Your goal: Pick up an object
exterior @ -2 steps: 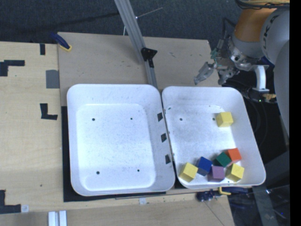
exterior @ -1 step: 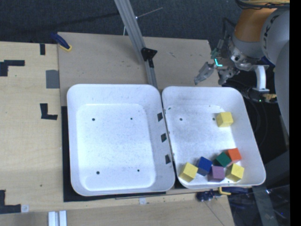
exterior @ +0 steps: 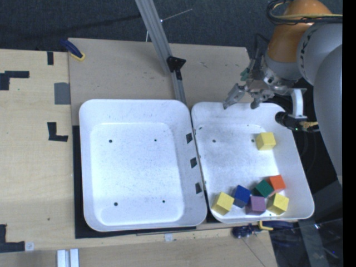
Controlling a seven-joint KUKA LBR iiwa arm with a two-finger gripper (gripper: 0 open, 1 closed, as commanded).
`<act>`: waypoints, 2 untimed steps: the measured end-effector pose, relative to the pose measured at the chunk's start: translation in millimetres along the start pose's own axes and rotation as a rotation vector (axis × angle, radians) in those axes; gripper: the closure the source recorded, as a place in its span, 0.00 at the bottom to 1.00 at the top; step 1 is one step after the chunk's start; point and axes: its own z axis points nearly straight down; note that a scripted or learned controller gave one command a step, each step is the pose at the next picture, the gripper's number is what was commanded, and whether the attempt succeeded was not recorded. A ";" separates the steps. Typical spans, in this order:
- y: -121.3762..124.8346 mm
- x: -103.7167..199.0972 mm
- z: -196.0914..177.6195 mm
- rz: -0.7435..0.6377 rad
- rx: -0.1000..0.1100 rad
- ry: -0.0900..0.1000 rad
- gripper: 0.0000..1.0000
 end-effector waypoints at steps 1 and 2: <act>-1.8 6.7 63.9 0.000 0.003 0.001 0.00; -3.3 5.6 89.3 0.003 0.009 -0.001 0.00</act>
